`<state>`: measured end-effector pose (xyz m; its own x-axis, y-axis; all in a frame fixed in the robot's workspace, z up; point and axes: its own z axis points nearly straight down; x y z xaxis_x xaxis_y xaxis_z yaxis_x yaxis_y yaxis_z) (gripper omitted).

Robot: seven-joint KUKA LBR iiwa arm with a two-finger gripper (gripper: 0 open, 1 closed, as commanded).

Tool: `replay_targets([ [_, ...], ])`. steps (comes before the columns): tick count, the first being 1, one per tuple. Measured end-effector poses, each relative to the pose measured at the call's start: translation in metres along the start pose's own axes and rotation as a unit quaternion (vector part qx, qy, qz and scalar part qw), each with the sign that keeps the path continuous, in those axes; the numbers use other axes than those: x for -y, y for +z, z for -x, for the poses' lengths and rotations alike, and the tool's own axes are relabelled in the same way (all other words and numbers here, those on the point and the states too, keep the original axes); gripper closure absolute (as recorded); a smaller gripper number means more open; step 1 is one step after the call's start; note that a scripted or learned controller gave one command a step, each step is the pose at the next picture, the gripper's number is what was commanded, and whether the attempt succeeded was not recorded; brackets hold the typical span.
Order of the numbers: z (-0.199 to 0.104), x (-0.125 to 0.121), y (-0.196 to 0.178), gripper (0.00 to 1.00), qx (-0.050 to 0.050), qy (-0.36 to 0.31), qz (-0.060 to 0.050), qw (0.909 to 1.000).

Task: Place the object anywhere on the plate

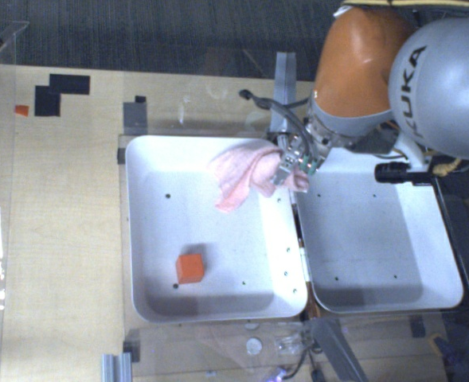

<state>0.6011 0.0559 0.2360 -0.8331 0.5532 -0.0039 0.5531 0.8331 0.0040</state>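
Apparently I'm mid-carry: my hand [292, 164] is clamped on the pink cloth [242, 177], at the left bin's [150, 293] one o'clock. Next: find the plate.

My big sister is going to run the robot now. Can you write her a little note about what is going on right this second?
Gripper: over the top right corner of the left bin, at the pink cloth. The cloth looks bunched up at the fingers, probably pinched, but I cannot tell for sure.
Pink cloth: mostly draped in the left bin's upper right part.
Orange block: lying in the left bin, lower left, untouched.
Right bin: beside the left one.
Done: cloth possibly grabbed.
Left: I see no plate, so the placing is not done yet.
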Motion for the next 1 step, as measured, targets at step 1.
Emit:
replay_targets([
  [1,-0.0363,-0.0426,0.0113,1.00,0.000,-0.199,0.001,0.9800],
])
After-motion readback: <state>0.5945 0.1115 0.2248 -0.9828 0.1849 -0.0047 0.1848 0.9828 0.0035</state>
